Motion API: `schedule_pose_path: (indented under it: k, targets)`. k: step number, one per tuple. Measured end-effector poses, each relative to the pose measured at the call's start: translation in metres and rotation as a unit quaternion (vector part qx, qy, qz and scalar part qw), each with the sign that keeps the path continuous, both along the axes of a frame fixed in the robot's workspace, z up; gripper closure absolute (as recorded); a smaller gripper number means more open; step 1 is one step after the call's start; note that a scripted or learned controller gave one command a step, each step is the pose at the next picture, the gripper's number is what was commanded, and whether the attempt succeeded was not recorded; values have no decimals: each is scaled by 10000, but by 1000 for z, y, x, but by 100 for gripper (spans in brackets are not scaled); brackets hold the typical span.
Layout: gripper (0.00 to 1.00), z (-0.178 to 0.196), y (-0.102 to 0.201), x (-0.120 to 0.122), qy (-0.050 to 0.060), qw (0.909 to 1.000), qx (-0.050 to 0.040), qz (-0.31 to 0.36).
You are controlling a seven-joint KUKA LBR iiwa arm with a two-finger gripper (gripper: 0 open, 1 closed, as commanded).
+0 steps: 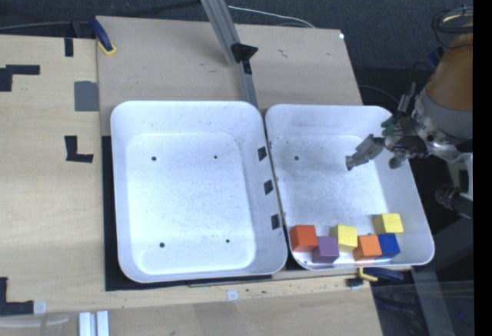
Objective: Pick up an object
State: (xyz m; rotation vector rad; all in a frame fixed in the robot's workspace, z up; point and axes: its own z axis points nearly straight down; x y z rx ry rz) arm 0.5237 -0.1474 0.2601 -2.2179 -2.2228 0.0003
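nothing has been picked up yet: the grey two-finger gripper (pixel 361 158) is seen above the right white plastic bin (pixel 323 123), whether spread or pressed together cannot be told, while the small coloured blocks (pixel 346 241) are left along the near wall.

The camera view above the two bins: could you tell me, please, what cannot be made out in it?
- Gripper: small and blurred above the right bin; whether it is open or shut cannot be told.
- Arm: cut off by the right edge beyond the orange band.
- Purple block: partly covered by the orange block and yellow block beside it.
- Blue block: half hidden behind its orange neighbour.
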Motion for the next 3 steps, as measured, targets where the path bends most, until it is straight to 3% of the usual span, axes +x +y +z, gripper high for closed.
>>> schedule_pose_path:
  k: [1,2,3]
  targets:
    - [0,146,31,64,-50,10000,-12,14]
    - [0,80,85,-5,46,10000,6,6]
    - [0,83,83,-2,3,10000,-4,-1]
